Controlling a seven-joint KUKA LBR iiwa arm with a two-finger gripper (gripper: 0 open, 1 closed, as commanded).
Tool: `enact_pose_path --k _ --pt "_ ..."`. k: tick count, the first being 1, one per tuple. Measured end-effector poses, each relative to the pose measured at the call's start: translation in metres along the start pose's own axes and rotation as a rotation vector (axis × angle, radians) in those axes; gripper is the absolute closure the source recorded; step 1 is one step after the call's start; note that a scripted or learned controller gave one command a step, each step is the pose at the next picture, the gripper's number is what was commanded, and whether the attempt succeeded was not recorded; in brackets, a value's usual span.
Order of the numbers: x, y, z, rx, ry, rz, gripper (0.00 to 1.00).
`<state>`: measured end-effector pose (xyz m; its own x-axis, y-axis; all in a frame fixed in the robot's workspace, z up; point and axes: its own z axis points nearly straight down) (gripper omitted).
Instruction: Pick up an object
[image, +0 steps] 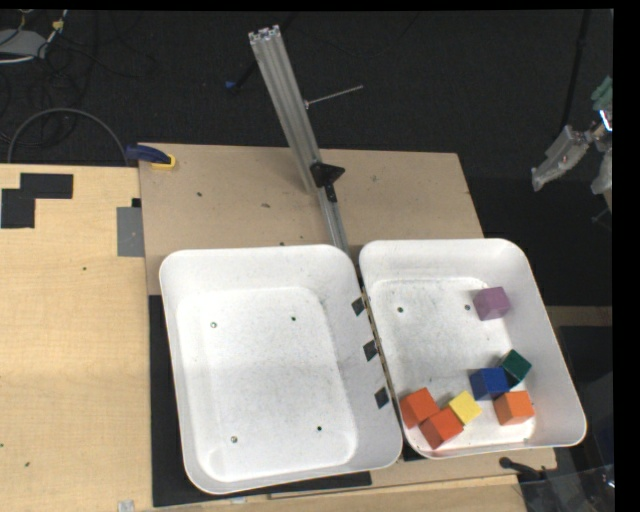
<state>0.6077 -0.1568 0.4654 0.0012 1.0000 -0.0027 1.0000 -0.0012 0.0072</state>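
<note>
Two shallow white plastic bins are seen side by side on a brown board in the lower half of the frame. The left white bin (200, 290) and the right white bin (430, 265) touch along their inner rims, where three small black clips (368, 349) are set.

All the blocks are gathered in the right bin. A pale purple cube (491, 302) lies alone towards its upper right. Along its lower edge a cluster is found: a dark green cube (516, 366), a blue cube (488, 383) just beside it, a yellow cube (464, 407), an orange cube (514, 407) at the right, and two red-orange cubes (431, 417) touching each other at the left.

The gripper (566, 158) is seen at the upper right edge of the frame, over the dark floor, well apart from both bins; whether it is spread or closed cannot be told. A slanted aluminium rail (292, 110) rises in the upper middle.
</note>
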Motion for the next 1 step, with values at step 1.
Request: enact_pose_path --k 1 --pt "0.1231 -0.0081 -0.0373 0.006 0.005 -0.008 0.00"
